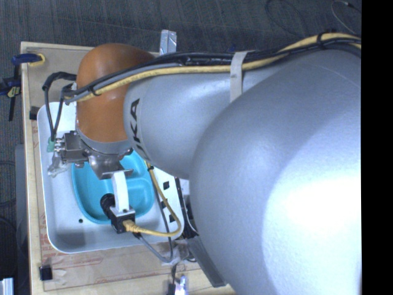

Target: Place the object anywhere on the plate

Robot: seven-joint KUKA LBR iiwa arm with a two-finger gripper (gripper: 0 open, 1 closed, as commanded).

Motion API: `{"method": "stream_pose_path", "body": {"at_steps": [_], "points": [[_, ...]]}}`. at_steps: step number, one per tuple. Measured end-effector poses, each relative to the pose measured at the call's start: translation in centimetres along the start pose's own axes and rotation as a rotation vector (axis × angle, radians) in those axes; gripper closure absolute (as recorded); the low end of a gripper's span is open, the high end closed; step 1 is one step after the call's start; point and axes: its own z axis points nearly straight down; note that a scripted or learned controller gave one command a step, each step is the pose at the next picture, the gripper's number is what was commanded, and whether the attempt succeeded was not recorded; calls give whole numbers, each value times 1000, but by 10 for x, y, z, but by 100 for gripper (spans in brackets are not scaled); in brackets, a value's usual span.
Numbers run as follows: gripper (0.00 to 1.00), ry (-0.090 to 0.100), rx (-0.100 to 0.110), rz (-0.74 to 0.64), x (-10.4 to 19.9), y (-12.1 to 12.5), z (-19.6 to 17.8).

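Arm [276, 165]: nearest the camera; its broad grey shell covers the right and middle of the view and is cut off by the right and lower edges.
Orange band [107, 94]: rounded section above the wrist, standing over the upper part of the left bin.
Cables [184, 66]: a yellow and a black line run along the top of the arm, held by a pale strap; a second yellow cable loops down below the wrist.
Gripper [101, 161]: pointed down into the left bin, just over the plate; the wrist and its fittings hide the fingertips, so whether it is open or closed cannot be told.
Plate [138, 192]: bright blue, lying directly under and just below the gripper; its upper part is hidden by the wrist, and a white bracket and black fitting cross its middle.
Object: cannot be made out; nothing can be seen between the fingers or on the bare parts of the plate.
Left bin [64, 232]: white, shallow; its left wall and lower left corner show beside the gripper.
Right bin: hidden behind the arm.
Bench [110, 269]: pale wood, showing to the left of and below the bin.
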Motion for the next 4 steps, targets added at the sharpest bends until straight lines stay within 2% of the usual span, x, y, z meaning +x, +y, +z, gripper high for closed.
{"method": "stream_pose_path", "body": {"at_steps": [2,3,4], "points": [[0,0,0,0,0,0,0],[100,-2,4,-3,0,0,-9],[100,3,-2,199,0,-27,121]]}}
